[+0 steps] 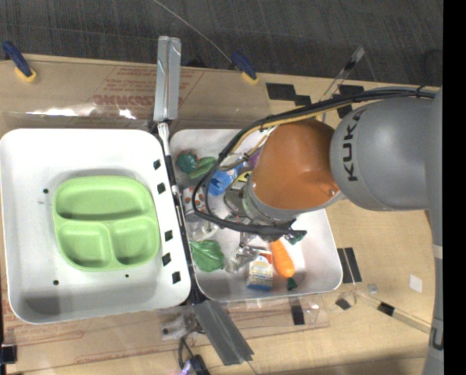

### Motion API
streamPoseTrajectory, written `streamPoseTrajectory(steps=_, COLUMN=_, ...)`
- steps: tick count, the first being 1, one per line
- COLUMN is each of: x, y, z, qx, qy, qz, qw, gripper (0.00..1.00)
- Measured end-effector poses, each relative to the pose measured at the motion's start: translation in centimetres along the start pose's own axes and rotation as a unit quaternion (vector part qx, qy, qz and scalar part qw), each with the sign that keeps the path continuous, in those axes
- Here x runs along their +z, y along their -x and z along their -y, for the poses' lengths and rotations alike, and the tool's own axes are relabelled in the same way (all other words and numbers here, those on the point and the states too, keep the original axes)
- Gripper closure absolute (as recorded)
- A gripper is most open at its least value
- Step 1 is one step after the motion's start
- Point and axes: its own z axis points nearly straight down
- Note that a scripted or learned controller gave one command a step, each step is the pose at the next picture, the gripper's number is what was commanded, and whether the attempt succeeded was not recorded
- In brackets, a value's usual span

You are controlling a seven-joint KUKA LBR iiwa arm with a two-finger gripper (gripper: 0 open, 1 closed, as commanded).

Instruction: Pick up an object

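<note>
A green tray (104, 223) is seen in the left bin (14, 209), well apart from the arm. The jaws are hidden under the orange wrist (292, 166) over the right bin (327, 248); their opening cannot be told. A green leaf (207, 255), a small carton (258, 274) and a carrot (282, 258) lie just below.

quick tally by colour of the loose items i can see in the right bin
Green: 2, a leafy piece and a teal-green piece
Orange: 1, the carrot-like piece
Blue: 1
White and blue: 1, the small carton
Total: 5 visible; the arm hides more of the bin.
</note>
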Motion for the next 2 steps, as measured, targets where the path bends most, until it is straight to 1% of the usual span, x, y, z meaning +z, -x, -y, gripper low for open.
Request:
streamPoseTrajectory(steps=1, x=-0.1, y=-1.7, z=7.8, qx=-0.033, qy=-0.001, qz=-0.001, qw=0.9995, gripper=0.0)
streamPoseTrajectory(steps=2, x=0.1, y=0.2, z=1.5, qx=-0.007, qy=0.001, qz=0.0, qw=1.0, gripper=0.0)
